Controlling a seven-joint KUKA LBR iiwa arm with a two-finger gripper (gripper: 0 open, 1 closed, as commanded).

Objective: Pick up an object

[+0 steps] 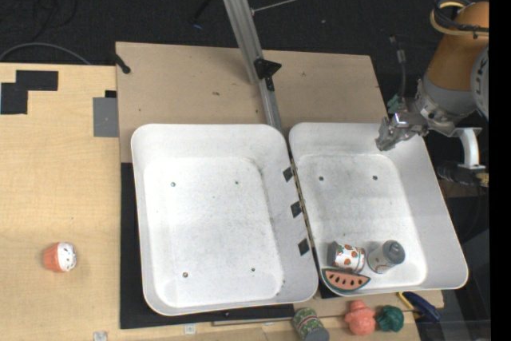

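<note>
pale wooden counter (56,172) on the left, with a brown board (200,84) behind and two white bins side by side: left bin (152,141), right bin (447,251). lying on the wood near the left edge, an orange-and-white ball (59,257). along the front edge beside the right bin, a small can (307,323), a pink toy (360,317) and a green toy (390,319).

Two matt white plastic bins (207,144) rest on a pale wooden bench (56,172).

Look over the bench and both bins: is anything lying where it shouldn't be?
Yes. A watermelon slice toy hangs over the right bin's front rim, a few small toys lie on the bench just outside it, and a small red-and-white ball sits far left on the wooden tabletop.
</note>
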